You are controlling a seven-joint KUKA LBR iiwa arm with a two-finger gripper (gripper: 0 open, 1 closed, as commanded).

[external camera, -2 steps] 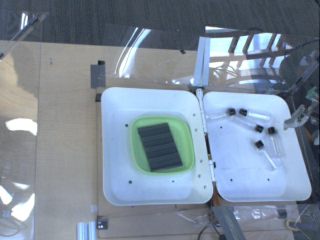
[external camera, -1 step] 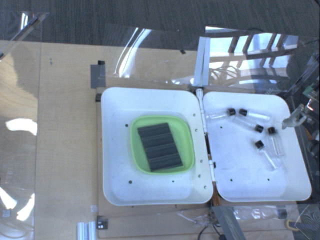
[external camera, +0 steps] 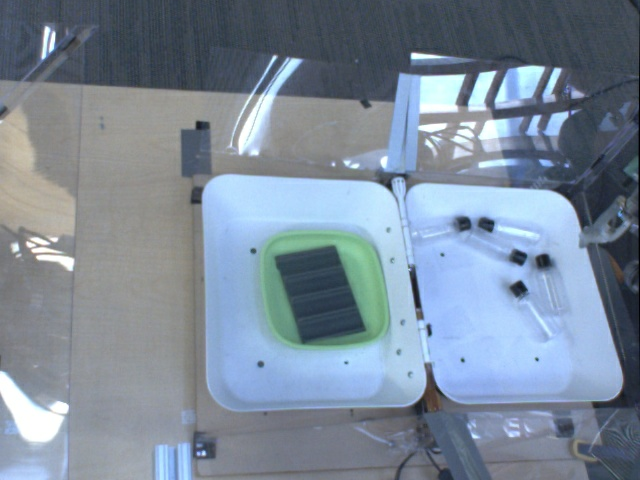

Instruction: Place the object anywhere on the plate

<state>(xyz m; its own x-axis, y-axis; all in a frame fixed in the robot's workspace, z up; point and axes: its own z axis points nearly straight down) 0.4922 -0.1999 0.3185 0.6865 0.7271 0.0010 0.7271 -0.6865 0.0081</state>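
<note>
A green square plate lies in the middle of the left white bin. On the plate rests a dark grey ribbed block, lying flat and turned slightly off square. In the upper half of the right white bin lie several clear vials with black caps, among them one vial near the back and another vial nearer the middle. All of them lie on their sides, close together but spread out.
A grey metal post stands behind the seam between the bins. A small dark bracket sits on the wooden bench at the back left. Clear plastic sheeting and framework crowd the back right corner.
</note>
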